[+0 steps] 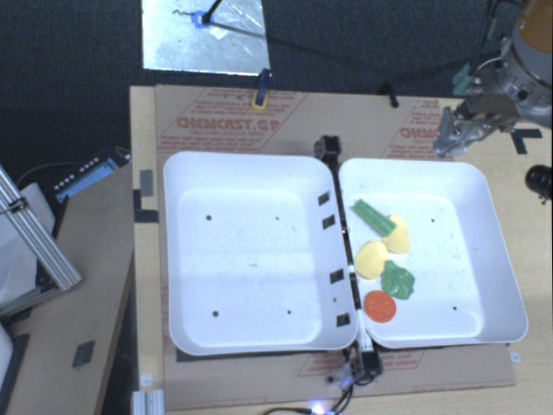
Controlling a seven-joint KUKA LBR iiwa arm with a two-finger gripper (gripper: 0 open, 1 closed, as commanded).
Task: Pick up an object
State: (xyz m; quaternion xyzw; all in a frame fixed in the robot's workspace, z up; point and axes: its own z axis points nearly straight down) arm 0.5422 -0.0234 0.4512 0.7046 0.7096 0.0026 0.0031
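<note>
Gripper hangs over the right white bin's far rim, finger state unreadable; green stick, two yellow lumps, green blob, red disc cluster along that bin's left side.

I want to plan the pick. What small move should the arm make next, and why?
Probably move the gripper toward the camera view's lower left, over the right bin. It hangs beyond the bin's far rim, while the green stick, yellow pieces and red disc lie by the bin's left wall.
</note>
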